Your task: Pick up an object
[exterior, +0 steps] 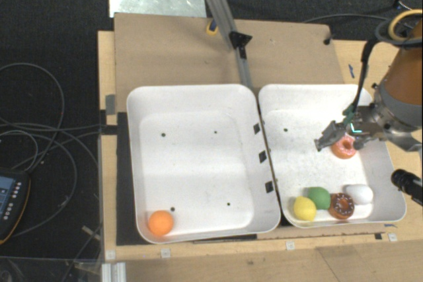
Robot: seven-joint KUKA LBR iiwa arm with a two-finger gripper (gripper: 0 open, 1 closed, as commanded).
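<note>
1. An orange ball lies in the near left corner of the left bin.
2. The right bin sits just beside the left one, their long edges touching.
3. Along its near edge, from left to right, lie a yellow ball, a green ball touching it from behind, a brown doughnut with sprinkles and a white egg-shaped piece.
4. Further back, towards the bin's right wall, a pink doughnut lies on the floor, well apart from that cluster.
5. The gripper hangs right over the pink doughnut's left edge, its dark fingers pointing left; whether they are spread or closed cannot be told, and nothing shows between them.
6. The grey arm with its orange band comes in from the right.
</note>
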